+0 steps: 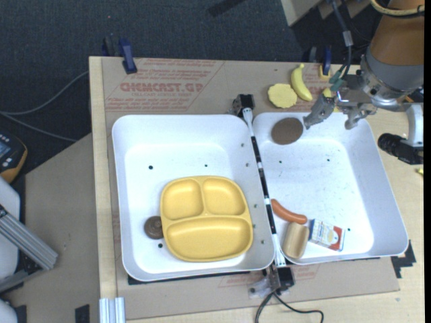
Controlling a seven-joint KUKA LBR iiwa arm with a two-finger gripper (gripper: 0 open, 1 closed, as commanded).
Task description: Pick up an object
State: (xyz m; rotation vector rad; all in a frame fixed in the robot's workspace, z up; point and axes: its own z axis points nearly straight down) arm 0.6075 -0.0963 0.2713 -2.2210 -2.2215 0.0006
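Note:
My gripper point(335, 118) hangs over the far edge of the right bin point(377, 180), its two fingers spread open with nothing between them. A flat brown disc point(287, 131) lies in that bin's far left corner, just left of the left finger point(316, 116). At the bin's near left side lie an orange sausage point(288, 212), a tan cylinder point(295, 239) and a small printed packet point(326, 235). The left bin point(135, 153) holds a yellow divided plate point(204, 217) with a small brown disc point(153, 227) at its left edge.
A toy banana point(302, 83) and a round yellow piece point(283, 95) rest on the cardboard behind the right bin, close to the gripper. A black clip point(242, 103) sits where the bins meet at the back. The arm's body point(397, 39) rises at top right.

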